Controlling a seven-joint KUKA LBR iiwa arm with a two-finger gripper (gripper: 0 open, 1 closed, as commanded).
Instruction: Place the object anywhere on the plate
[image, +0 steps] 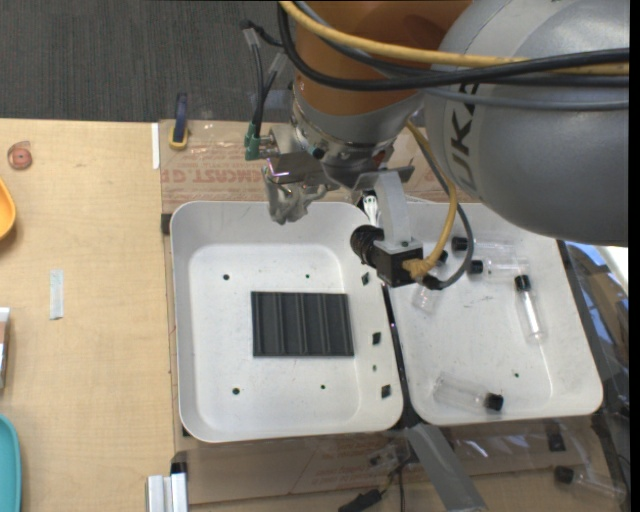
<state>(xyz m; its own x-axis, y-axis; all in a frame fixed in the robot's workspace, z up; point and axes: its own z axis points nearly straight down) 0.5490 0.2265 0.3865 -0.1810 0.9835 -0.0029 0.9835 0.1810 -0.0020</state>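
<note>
My arm blocks the top right of the view and hides the back of the right bin. My gripper is small and blurry at the back rim of the left bin; I can't tell if it's wide or narrow, and I see nothing in it. A black fitting with a yellow cable hangs off my wrist over the seam between the bins and covers some of the floor there. The plate, dark and ribbed, lies flat mid left bin, with bare white floor on all four sides and most room toward the back rim. A clear tube with a black cap lies in the right bin near its right wall, well apart from the plate. A second tube, also clear and hard to outline against the white, lies near that bin's front rim. There are a few more clear or black bits by the fitting, too small to name. The two bins touch along their inner rims. The wooden bench to the left is mostly open. An orange thing and a teal thing are cut off by the left edge. Cardboard sits behind the left bin, its print unreadable.
</note>
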